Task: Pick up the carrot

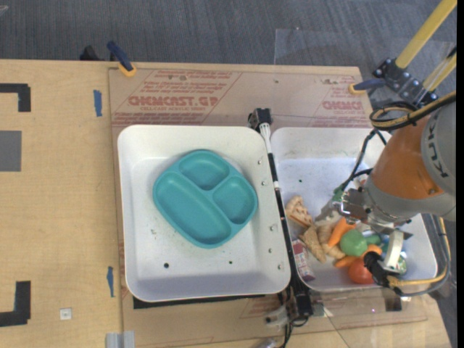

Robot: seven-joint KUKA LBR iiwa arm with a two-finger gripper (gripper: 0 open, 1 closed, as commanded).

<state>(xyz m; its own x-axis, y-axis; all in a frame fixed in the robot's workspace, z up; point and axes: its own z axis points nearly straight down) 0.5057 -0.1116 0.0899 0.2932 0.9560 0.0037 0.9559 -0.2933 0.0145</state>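
Pale wooden bench top point(58, 216). Brown protective sheet with red print point(239, 96) lies flat on it, spanning 12 to 5 o'clock. Two shallow white plastic bins rest side by side on the sheet, touching: left bin point(134, 267) at centre, right bin point(319, 151) at 3 o'clock. Short blue tape strip point(97, 102) at 10 o'clock, another point(110, 280) at 8. Black corner marks point(18, 96) at the 9 o'clock edge.

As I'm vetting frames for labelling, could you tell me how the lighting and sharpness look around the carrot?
Camera view: the light is soft and even, with no glare on the white bin holding the food; the carrot reads clearly by colour, though its edges are slightly soft; the hand overlaps the pile beside it.
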